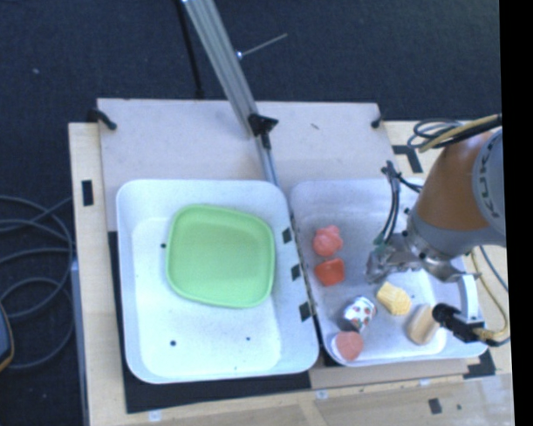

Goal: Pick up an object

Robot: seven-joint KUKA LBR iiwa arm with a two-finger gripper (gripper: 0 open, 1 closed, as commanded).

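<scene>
2 white bins sit side by side on the bench; the left bin holds a green plate. A metal pole slants down from the top toward the gap between them. Black cables loop on the dark floor at left.

Two shallow bins, left and right: white plastic, smooth, faintly speckled, soft sheen. Green plate: plastic, smooth, semi-gloss, paler highlight along rim. Bench top: pale board, matt, looks like unfinished wood or fibreboard. Floor: dark carpet-like cloth, rough, matt. Slanted pole: ribbed metal, bright, reflective. Arm band: orange, smooth, satin gloss; grey casing below, matt. Small red pieces, yellow piece, tan piece: look soft, matt, foam or rubbery. Cables: black, smooth sheathing.
</scene>
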